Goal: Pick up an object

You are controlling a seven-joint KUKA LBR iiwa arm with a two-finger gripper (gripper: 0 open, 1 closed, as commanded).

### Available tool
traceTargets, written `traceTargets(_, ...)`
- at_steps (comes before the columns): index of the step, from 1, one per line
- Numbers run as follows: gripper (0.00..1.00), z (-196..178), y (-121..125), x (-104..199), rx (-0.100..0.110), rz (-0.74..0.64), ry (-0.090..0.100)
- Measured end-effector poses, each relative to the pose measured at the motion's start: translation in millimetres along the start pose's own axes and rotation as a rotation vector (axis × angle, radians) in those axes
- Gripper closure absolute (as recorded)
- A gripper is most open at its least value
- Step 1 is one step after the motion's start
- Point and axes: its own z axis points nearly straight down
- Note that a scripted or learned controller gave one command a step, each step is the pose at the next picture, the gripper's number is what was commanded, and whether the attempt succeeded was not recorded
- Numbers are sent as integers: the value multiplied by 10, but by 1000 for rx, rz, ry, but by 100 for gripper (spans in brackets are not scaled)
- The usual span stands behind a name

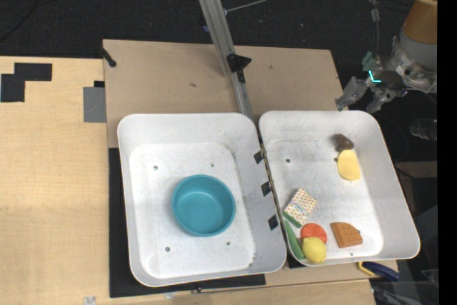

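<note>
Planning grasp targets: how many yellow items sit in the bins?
2, both in the right bin: yellow piece near its far right, yellow ball at its near edge.

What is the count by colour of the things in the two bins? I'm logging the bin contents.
Teal: 1, bowl
Yellow: 2, and
Red: 1
Brown: 2, and
Green: 1
Checkered: 1
Total: 8

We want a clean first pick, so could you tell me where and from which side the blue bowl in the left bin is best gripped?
Grip the blue bowl by its rim, coming straight down from above. It sits upright and open-topped, alone in the left bin, so one pincer finger could go inside the wall and one outside. The rim's right side, nearest the arm, is probably easiest.
</note>
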Motion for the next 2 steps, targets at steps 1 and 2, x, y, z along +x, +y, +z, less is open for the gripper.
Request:
traceTargets(1,0,0,0,0,0,0,0)
traceTargets(2,0,485,-45,-82,4,0,1)
